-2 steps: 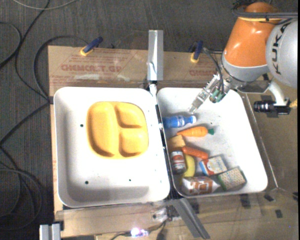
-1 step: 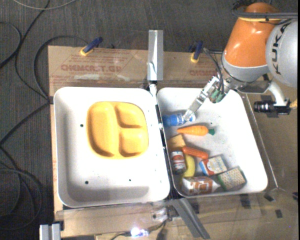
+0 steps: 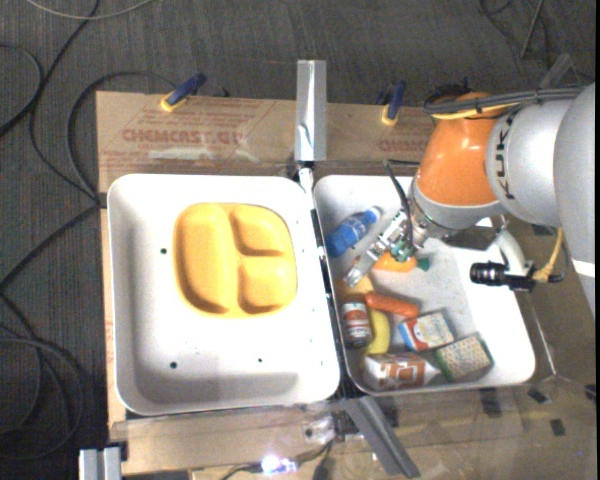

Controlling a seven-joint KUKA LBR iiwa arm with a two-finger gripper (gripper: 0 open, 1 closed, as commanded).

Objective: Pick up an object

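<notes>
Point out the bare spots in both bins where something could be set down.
Left bin: bare white floor rings the yellow tray, widest along the near edge. Right bin: a bare patch between the carrot and the right wall. Crowded around the can, boxes and blue bottle, beneath the tool.

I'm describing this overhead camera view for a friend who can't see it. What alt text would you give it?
A grey and orange robot arm reaches from the right, its gripper low over the right white bin, which holds a jumble of small items, among them a blue bottle, a carrot and a can. The left white bin holds a yellow divided tray.
</notes>
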